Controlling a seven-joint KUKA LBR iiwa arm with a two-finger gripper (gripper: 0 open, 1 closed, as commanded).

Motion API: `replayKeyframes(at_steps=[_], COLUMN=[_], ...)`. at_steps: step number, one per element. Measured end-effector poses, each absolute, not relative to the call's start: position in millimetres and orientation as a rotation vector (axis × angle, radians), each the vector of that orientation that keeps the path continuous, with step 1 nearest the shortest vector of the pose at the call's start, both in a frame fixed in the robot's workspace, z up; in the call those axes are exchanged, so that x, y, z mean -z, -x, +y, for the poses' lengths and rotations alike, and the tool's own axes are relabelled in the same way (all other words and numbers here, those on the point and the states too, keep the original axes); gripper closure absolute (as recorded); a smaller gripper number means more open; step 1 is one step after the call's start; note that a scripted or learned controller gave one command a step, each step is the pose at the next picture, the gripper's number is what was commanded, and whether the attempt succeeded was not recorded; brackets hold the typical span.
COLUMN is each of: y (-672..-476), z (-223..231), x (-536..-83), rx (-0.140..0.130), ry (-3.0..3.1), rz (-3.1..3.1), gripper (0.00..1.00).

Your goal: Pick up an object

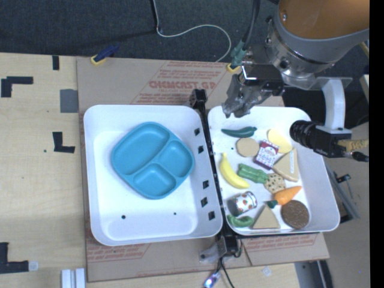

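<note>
The left bin [99, 161] holds just a blue plate [152, 159], while the right bin's [318, 179] food is crowded, so the end effector [239, 108], above the green pepper [239, 131], grip state unclear, could nudge neighbours or close on nothing.

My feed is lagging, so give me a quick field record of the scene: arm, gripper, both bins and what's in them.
arm: reaches in from the right, above the far edge of the right bin
gripper: above the right bin's far left corner, holding nothing visible
left bin: blue divided plate
right bin contents: banana, green chili, carrot, round brown cookie, small can, other toy foods
nearest to gripper: green chili
</note>
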State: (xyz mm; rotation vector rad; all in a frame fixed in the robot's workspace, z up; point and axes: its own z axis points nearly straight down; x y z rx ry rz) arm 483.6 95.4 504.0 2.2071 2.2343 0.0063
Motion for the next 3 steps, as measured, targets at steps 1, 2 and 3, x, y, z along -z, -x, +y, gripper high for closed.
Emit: replayKeyframes(at_steps=[1,2,3], y=[-482.5,-483.5,-483.6], z=[125.1,124.0,124.5], x=[-403.1,-419.0,-428.5], rx=[0.017,0.004,0.006], ry=[-2.221,-2.219,-2.217], rz=[2.231,2.227,2.23], gripper=[1.0,1.0,1.0])
